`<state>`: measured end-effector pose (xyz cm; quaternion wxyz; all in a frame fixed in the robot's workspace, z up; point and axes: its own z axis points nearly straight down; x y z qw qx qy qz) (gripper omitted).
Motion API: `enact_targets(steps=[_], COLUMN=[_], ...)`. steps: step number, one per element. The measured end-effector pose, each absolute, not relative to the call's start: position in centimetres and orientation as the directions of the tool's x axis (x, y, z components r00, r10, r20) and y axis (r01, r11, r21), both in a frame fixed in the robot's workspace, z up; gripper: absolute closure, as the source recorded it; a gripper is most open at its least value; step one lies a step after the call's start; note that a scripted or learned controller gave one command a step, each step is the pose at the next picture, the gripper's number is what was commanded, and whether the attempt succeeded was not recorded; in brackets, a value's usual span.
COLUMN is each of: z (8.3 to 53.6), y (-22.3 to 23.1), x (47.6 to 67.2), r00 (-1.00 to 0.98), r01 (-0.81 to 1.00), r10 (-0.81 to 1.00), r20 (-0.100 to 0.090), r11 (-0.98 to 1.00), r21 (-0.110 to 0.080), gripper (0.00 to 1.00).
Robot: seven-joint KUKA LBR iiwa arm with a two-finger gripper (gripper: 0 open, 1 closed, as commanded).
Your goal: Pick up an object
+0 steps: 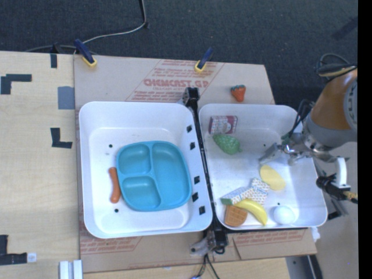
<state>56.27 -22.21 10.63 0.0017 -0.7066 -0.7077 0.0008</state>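
Gripper (283,154) hovers just above the yellow lemon (272,178), not touching.

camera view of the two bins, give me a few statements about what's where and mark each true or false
1. The blue three-compartment plastic tray lies in the left white bin. True.
2. The orange sausage-shaped toy lies inside the tray. False: it lies on the bin floor beside the tray's left edge.
3. The yellow toy banana lies in the right white bin. True.
4. The small strawberry toy lies in the right bin. False: it sits on the cardboard beyond the bin's far rim.
5. The gripper holds the pale yellow lemon-shaped toy. False: the lemon lies on the bin floor, apart from the gripper.
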Motion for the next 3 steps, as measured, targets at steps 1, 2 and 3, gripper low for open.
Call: enact_targets(steps=[1,2,3], z=[8.7,8.5,8.8], y=[-15.2,-12.0,-10.7], x=[62.3,66.6,65.2], r00=[-0.004,-0.002,0.005], r01=[1.0,1.0,1.0], r10=[1.0,1.0,1.0], r20=[-0.001,-0.005,-0.019], r11=[0.004,0.002,-0.005], r21=[0.005,-0.012,0.011], gripper=[0.0,0.0,0.0])
